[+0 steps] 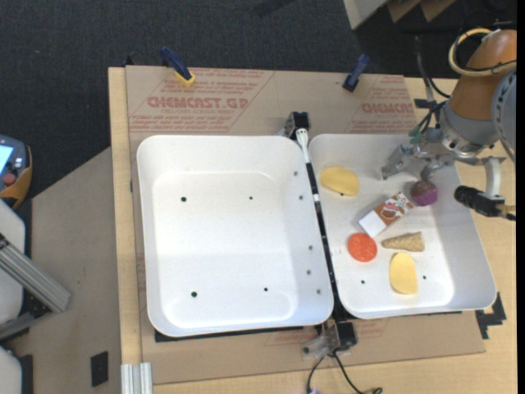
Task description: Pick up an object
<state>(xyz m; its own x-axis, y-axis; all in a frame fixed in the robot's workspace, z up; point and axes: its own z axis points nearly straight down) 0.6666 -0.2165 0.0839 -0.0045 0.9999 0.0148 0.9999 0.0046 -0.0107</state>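
My gripper (pixel 413 166) hangs over the back of the right bin (pixel 467 245), its grey fingers spread open with nothing between them. A purple round object (pixel 423 193) lies just in front of the right-hand finger. A red and white packet (pixel 389 212) lies further forward and to the left of it. A yellow oval piece (pixel 340 180) rests near the bin's left wall. Toward the front lie a red ball (pixel 362 247), a tan cone (pixel 404 241) and a second yellow piece (pixel 403 273).
The left bin (pixel 156 220) sits beside the right one, with a black divider rail (pixel 316 212) between them. Blue clamps (pixel 178 66) (pixel 356 72) hold the cardboard base at the back. The arm's orange band (pixel 484 64) rises at the far right.
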